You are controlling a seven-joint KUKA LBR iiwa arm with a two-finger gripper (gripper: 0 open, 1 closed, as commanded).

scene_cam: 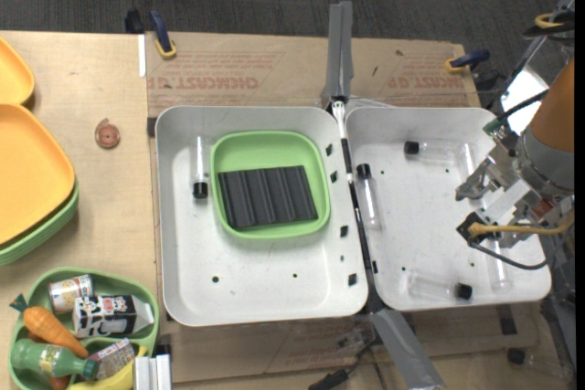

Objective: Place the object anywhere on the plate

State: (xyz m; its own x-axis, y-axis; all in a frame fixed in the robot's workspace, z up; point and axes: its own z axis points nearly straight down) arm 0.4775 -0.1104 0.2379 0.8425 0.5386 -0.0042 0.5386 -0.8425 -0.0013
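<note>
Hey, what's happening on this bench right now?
A robot arm reaches in from the right, its gripper low over the right bin, where several clear tubes with black caps lie scattered. The green plate sits in the left bin with a dark ribbed block on it.

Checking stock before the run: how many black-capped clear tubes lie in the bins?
4 tubes. One in the left bin beside the green plate; three in the right bin: by its left wall, near its top, near its bottom edge. The claw may hide another.
</note>
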